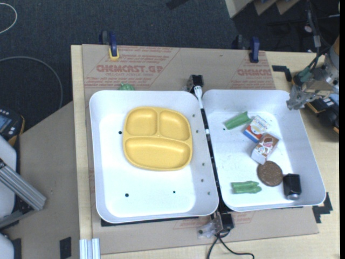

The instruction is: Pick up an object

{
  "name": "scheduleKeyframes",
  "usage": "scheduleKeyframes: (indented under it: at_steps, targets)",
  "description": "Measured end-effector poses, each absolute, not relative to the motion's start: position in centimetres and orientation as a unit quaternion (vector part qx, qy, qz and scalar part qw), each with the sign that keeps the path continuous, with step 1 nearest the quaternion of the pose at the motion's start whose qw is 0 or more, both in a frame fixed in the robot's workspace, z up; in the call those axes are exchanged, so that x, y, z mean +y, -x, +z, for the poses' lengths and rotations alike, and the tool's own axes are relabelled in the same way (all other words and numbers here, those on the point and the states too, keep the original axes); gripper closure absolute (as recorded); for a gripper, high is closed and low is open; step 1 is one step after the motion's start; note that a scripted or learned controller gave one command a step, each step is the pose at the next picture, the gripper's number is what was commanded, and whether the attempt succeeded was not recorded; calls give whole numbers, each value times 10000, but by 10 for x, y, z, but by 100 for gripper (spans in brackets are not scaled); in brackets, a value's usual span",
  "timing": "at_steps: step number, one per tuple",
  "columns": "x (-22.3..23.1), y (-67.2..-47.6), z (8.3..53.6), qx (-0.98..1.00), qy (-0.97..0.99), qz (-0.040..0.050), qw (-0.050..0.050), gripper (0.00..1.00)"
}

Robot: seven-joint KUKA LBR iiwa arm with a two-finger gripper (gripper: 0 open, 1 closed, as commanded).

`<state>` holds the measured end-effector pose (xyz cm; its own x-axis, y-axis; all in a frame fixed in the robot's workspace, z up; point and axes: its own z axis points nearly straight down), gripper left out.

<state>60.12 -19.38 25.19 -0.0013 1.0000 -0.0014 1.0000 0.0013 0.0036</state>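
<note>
In the camera view, the bench [54,144] carried two shallow white bins side by side, and the pick had not yet begun in earnest. The left bin [108,198] held a yellow divided plate [158,138] lying flat toward its upper half. The right bin [307,144] held all the loose candidates: a green cylinder [236,120] near its upper middle, a small white-and-red packet [257,127] just beside it, a brown-and-white carton [264,148] below that, a round brown disc [269,173] touching or nearly touching the carton's lower end, a dark small can [291,186] near the lower right corner, and a second green piece [246,187] along the lower edge. The pincer [297,100] sat at the right bin's upper right rim, above and apart from every object, with nothing between its fingers; whether those fingers were apart or together could not be told at that size. By my reading, the step in hand was the approach. The next move would call for choosing one target, travelling inward over it, then descending squarely; the green cylinder lay nearest, while the packet, carton and disc crowded each other.
</note>
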Motion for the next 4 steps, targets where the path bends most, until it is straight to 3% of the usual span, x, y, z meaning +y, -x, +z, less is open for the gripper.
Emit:
scheduleKeyframes:
  at_steps: [1,2,3,4]
  targets:
    - [-136,-585,268,7093,-7049,9,-13,100]
    - [-74,-582,246,7095,-7047,0,-28,100]
    - [19,-518,233,7105,-7036,-11,-47,100]
    - [10,-480,343,7077,-7065,47,37,100]
